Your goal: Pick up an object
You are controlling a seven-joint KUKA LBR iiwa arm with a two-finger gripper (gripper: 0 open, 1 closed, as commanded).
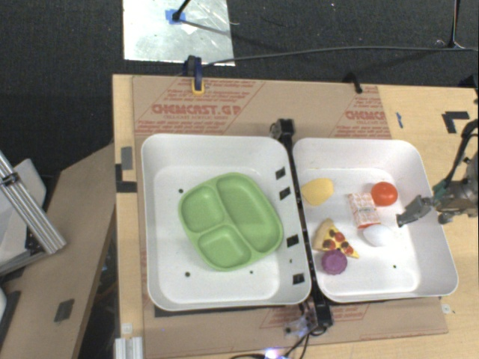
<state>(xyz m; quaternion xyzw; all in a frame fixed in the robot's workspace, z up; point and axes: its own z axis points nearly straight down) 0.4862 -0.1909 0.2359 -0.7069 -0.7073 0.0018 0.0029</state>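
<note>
Right white bin (430, 200): yellow lemon (317, 191), red tomato (385, 193), red-and-white packet (363, 209), white egg (378, 235), pizza slice (334, 238), purple piece (334, 262). Grey claw (411, 214) just beside egg, grip state impossible to tell. Left bin (161, 200): green divided plastic plate (230, 221).

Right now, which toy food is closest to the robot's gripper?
The white egg. It lies just left of the gripper, nearer than the tomato, pizza slice or lemon.
</note>
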